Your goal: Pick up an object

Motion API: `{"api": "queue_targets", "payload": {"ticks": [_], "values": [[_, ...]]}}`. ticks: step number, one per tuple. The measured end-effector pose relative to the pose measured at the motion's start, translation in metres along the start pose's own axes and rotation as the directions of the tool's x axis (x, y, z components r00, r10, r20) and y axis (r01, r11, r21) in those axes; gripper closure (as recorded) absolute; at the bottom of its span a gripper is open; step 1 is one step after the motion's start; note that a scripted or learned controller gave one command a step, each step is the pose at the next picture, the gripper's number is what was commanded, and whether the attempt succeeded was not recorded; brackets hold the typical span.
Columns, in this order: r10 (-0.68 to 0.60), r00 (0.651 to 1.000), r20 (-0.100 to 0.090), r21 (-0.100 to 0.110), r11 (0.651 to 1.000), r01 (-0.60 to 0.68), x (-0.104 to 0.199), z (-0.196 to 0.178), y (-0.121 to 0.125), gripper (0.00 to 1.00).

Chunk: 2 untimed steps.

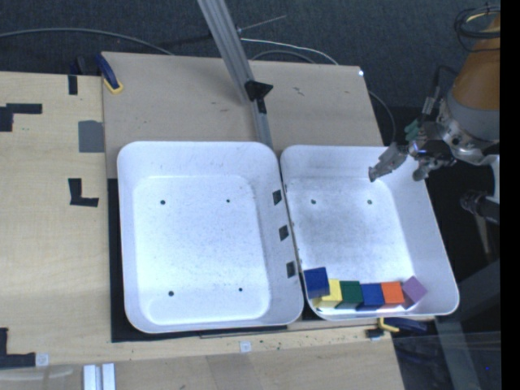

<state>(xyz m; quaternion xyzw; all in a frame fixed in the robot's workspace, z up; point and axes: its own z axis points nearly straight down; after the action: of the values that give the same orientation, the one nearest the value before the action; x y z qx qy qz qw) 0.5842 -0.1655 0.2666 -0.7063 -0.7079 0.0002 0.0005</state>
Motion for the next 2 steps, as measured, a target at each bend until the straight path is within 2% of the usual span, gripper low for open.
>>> {"api": "queue_targets", "payload": {"ticks": [1, 2], "values": [[0.001, 1.000, -0.001, 0.006, 1.000, -0.001, 0.034, 0.018, -0.058, 0.00], [0.001, 1.000, 0.005, -0.010, 1.000, -0.001, 0.000, -0.062, -0.022, 0.00]]}}
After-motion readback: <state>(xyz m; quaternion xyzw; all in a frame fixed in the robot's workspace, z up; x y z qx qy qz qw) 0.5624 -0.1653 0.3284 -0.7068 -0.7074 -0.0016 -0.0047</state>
